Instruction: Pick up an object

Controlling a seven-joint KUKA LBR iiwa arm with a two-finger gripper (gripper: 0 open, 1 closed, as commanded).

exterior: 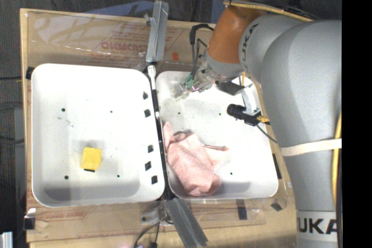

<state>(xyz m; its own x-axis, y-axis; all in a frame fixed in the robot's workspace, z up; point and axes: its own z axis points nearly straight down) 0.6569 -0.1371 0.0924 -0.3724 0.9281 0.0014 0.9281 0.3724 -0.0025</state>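
A crumpled pink cloth [192,162] lies in the right bin [250,151], against its left wall near the front. A small yellow block [91,158] rests in the left bin [87,101], toward its front. My gripper [190,86] is low over the back left corner of the right bin, under the orange wrist band. It is well behind the cloth and apart from it. The arm's bulk covers the gripper's upper part.
A metal divider bar [156,32] runs between the bins at the back. A black cable connector [243,113] hangs off the arm over the right bin. The big grey arm [302,84] covers the bench's right side.
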